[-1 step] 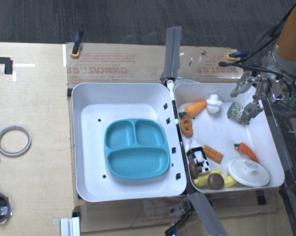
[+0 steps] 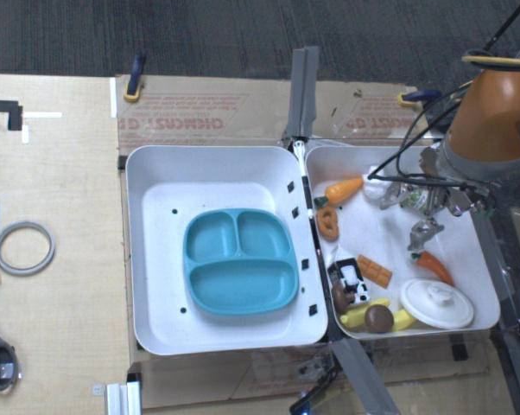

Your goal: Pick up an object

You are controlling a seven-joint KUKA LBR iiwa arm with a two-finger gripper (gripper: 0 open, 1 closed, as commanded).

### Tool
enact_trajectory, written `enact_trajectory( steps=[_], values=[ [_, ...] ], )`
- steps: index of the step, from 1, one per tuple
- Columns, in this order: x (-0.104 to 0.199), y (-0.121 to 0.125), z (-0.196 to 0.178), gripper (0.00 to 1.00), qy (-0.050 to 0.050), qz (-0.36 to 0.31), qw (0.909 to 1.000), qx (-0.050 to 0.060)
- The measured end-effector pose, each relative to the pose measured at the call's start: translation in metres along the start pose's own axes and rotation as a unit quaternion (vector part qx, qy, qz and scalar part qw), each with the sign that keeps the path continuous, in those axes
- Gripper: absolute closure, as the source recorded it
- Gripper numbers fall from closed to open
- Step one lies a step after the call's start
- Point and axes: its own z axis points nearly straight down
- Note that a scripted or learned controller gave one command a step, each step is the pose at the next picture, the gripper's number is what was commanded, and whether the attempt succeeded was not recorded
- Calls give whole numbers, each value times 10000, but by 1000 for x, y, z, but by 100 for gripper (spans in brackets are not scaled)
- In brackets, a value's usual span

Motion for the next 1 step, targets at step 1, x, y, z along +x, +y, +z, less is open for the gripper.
enact_trajectory(
  steps=[1],
  values=[
    [-43,78,17,0,-6,325,9995,-8]
  ],
)
